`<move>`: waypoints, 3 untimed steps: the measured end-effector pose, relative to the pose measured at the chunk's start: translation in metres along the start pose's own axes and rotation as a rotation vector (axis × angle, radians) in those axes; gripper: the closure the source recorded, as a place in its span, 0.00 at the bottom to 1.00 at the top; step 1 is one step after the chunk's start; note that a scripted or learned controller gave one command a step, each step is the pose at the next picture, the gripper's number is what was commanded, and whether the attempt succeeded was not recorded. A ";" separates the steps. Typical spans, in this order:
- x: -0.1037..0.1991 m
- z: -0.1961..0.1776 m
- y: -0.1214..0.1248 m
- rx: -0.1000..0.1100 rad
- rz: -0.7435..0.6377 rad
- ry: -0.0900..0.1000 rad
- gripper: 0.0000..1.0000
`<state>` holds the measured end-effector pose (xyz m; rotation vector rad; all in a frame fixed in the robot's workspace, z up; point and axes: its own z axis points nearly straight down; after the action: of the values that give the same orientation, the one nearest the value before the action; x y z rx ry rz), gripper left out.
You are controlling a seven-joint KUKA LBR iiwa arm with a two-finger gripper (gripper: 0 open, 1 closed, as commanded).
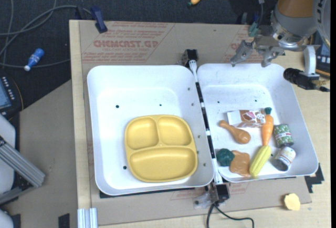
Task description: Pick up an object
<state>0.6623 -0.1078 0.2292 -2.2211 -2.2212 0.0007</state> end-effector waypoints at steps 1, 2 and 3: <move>-0.035 0.065 -0.075 0.010 0.006 0.000 0.00; -0.037 0.127 -0.093 -0.017 -0.003 0.000 0.00; -0.020 0.133 -0.094 -0.024 0.003 -0.012 0.00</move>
<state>0.5685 -0.1279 0.0963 -2.2421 -2.2358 -0.0123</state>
